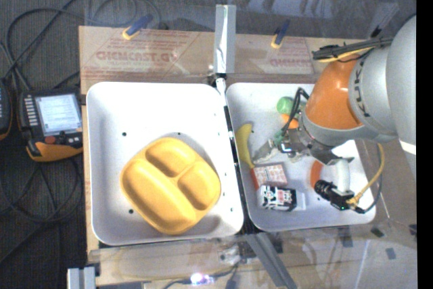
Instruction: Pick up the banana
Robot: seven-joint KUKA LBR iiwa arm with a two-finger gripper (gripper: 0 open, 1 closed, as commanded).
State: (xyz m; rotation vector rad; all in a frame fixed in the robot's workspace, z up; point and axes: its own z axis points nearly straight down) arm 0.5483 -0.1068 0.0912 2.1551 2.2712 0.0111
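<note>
The yellow banana (243,144) lies lengthwise in the right bin (362,216), right against its left wall. My gripper (276,146) hangs low over that bin just right of the banana, close to its middle. The grey arm with its orange band (330,103) covers the bin's upper right part. Nothing shows held in the gripper.
A green object (285,105) lies at the back of the right bin, partly under the arm. A red-and-white packet (270,174) and a black-and-white box (279,197) lie in front of the gripper. A yellow divided plate (171,185) sits in the left bin (108,118).
</note>
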